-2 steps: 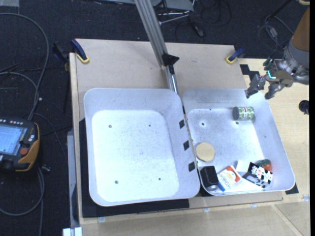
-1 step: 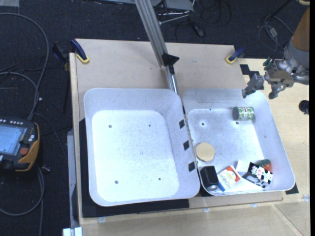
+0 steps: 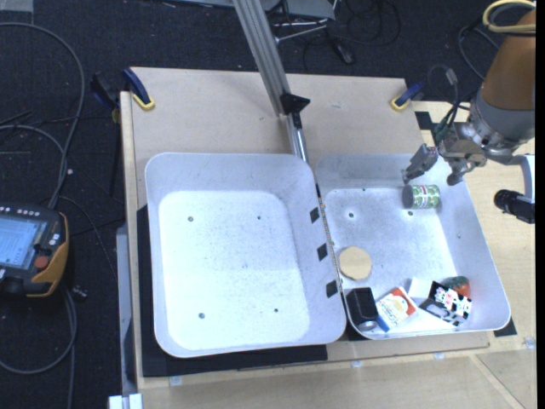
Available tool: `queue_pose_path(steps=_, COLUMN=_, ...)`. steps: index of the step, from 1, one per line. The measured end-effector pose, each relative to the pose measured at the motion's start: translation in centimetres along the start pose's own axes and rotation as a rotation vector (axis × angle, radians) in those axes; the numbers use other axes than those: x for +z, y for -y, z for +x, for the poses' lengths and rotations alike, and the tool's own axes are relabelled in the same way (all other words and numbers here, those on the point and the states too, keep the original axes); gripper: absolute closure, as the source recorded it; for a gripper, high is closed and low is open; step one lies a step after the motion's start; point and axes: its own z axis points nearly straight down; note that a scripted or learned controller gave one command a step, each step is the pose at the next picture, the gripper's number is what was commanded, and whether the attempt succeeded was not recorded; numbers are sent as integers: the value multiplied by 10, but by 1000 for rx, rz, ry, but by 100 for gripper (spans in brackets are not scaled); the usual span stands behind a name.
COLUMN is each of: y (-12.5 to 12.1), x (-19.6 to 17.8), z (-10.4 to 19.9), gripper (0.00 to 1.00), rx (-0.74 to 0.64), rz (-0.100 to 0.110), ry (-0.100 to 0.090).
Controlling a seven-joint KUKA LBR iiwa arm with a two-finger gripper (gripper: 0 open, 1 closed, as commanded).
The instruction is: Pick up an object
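Wide-spread claw (image 3: 439,166) above a green can (image 3: 421,196), wooden bench (image 3: 213,118), dark floor (image 3: 60,66).

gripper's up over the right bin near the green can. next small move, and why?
Probably lower straight down over the green can. The gripper sits just above it with fingers spread and nothing between them, and the can lies alone near the right bin's far wall, well apart from the clutter at the near edge, so it looks like the easiest pick.

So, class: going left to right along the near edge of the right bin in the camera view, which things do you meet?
Black block → orange-and-white packet → black patterned item.
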Motion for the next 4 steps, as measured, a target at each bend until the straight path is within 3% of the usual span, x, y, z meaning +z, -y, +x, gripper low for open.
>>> queue_pose_path(steps=1, y=-9, x=50, z=4, gripper=0, rx=0, rz=-1, ry=0)
queue_pose_path(steps=2, y=-3, x=95, z=4, gripper=0, rx=0, rz=0, ry=0)
queue_pose_path(steps=3, y=-4, x=82, z=4, gripper=100, rx=0, rz=-4, ry=1)
queue_pose_path(steps=4, y=-8, x=20, z=7, gripper=100, rx=0, rz=-9, ry=2)
